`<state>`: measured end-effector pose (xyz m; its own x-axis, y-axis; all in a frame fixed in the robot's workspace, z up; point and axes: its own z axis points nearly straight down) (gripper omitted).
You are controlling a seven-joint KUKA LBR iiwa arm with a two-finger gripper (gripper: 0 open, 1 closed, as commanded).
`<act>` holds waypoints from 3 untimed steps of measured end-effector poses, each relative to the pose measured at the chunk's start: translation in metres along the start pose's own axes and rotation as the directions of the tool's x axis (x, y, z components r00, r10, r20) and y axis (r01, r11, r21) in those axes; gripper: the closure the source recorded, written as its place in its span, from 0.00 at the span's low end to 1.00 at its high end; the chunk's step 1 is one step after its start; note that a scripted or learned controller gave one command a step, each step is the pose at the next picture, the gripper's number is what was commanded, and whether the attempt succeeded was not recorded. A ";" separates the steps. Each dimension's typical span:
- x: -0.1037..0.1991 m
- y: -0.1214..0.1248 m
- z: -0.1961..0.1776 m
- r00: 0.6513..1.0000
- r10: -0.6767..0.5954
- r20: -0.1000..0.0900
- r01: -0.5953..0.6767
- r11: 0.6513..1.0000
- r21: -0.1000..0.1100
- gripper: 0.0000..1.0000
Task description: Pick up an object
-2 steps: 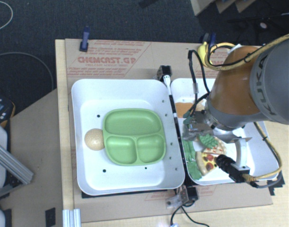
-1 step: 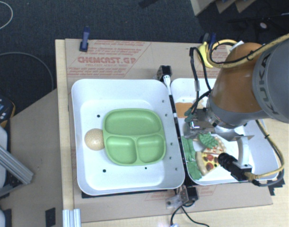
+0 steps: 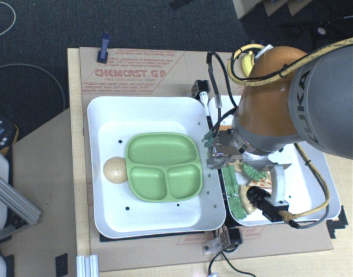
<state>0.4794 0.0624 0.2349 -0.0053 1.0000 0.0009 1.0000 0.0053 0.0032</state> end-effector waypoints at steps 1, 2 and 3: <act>-0.035 0.001 -0.310 1.000 0.005 -0.001 -0.005 1.000 -0.019 1.00; -0.147 -0.002 -0.205 1.000 0.019 0.005 -0.019 1.000 0.012 1.00; -0.236 -0.002 -0.128 1.000 0.015 0.002 -0.015 1.000 0.010 1.00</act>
